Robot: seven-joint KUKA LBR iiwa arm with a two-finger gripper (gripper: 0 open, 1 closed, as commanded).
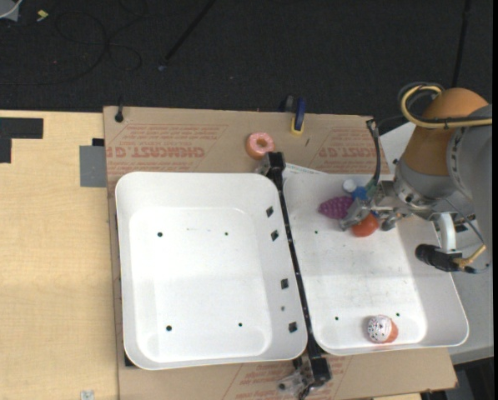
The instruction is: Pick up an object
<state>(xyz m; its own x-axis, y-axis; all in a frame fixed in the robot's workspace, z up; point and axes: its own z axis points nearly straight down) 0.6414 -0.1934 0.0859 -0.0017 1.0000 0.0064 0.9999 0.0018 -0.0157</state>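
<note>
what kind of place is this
Most likely a robotics lab set up for grasping trials: an arm reaches over two white bins on a cardboard-covered bench, with small toys to pick and cables behind.

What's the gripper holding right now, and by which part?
Cannot tell. The gripper sits low over the red object beside the purple toy, but nothing shows clearly between its fingers.

Smooth white plastic bins (140, 223) (matt cardboard (198, 144) underneath)

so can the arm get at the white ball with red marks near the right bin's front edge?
Probably yes: the white ball with red marks lies alone on the right bin's floor, nothing beside it, and the pincer is already over that bin.
</note>
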